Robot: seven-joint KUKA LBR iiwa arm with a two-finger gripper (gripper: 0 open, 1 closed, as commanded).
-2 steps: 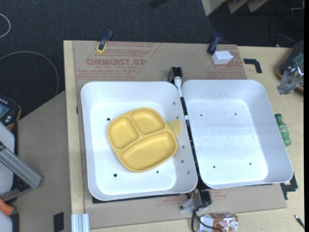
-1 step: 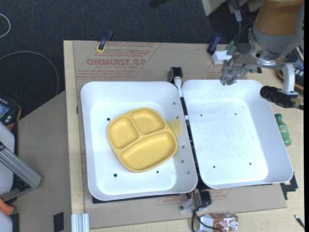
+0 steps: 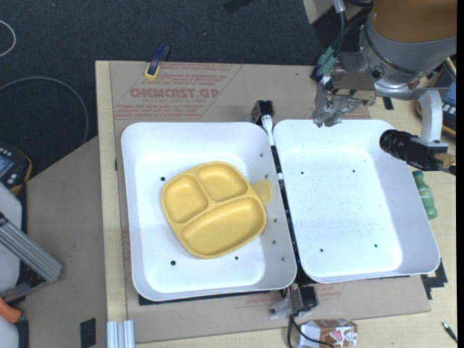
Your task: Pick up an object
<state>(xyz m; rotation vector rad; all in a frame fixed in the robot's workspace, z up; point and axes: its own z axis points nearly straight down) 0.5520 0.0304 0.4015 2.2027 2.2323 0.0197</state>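
Yellow plastic marks the only loose object: a divided plate [image 3: 212, 209] lying flat in the left bin [image 3: 138, 194], well away from the end effector [image 3: 328, 114], down and to its left. It rests face up near the bin's middle, with two small compartments on the side nearer the end effector and one large compartment on the far side. A short tab or handle sticks out from its edge toward the seam between the bins, so that tab points roughly at the end effector's side of the surface. The plate's long axis runs on a slant, from its upper left corner to its lower right, not square with the bin walls. Lying flat and open like this, it probably offers its raised rim or the dividers as the best places to pinch; the broad, shallow floors would likely give little to grip.

Between the plate and the end effector runs the seam where the two bins meet, with a thin dark strip [image 3: 275, 158] lying along it.

Further right, the right bin [image 3: 362, 259] spreads out below the end effector. The end effector hangs over that bin's back rim, close to its left rear corner, at the end of the grey and orange arm [image 3: 409, 20]. Whether it is released or clenched cannot be told from this angle; nothing is visibly held in it. Judging by this, the pick is not yet done, and the arm would need to travel across the seam and down to reach the plate.
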